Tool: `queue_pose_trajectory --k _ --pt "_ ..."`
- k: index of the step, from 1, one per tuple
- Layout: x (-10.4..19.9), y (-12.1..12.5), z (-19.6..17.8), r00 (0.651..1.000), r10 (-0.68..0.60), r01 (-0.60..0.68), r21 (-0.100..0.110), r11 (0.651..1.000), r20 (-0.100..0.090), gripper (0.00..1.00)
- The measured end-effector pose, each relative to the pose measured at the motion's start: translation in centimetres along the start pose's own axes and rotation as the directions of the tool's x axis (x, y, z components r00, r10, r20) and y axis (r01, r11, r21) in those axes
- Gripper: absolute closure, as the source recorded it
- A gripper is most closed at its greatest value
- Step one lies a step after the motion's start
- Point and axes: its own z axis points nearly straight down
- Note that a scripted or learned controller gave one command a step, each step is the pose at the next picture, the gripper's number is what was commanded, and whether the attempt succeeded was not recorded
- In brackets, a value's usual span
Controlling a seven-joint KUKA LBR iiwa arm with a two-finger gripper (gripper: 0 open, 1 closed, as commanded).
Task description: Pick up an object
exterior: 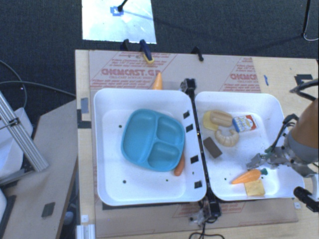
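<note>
I have the hand (261,159) low in the right bin (271,102), near its front edge, just above the carrot (246,177); open or closed, I cannot tell. Carrot looks light, stiff, smooth: I'd grip mid-body. Same bin: cheese (255,187), bun (218,119), brown block (212,147). Left bin (112,101): blue tray (153,139).

Bare floor in right bin's (273,103) far-right corner; carrot (246,177), cheese (254,187) crowding near edge.

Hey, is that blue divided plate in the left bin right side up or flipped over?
Right side up. The blue divided plate lies in the left bin with its three compartments facing up, their raised dividers visible.
</note>
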Motion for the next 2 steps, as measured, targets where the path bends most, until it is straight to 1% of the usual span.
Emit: queue_pose_trajectory --k 1,2 --pt "0.2 7.8 -0.2 1.0 -0.01 0.01 -0.012 1.0 0.003 0.0" --pt "0.0 -0.1 0.0 1.0 0.001 -0.001 0.001 1.0 -0.001 0.0"
